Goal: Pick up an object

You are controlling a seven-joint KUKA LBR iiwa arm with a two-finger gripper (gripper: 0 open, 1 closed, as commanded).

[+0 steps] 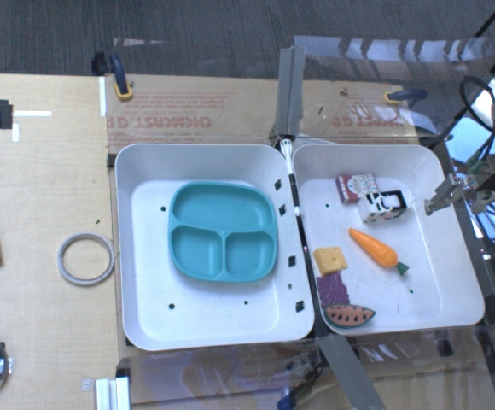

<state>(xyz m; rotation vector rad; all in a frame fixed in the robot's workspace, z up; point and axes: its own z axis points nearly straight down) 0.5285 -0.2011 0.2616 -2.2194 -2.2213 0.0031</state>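
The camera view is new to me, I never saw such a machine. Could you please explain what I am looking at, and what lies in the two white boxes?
One camera looks down at a slant on a bench. The left bin contains a teal divided plate. The right bin contains toy food: a carrot, a cracker, a watermelon slice, a purple piece, a small red box and a black-and-white carton. At the right edge, the robot arm's end effector sits over the bin's rim. Nothing visible is held.

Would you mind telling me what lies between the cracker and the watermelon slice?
In the camera view, a purple piece lies between the cracker and the watermelon slice.
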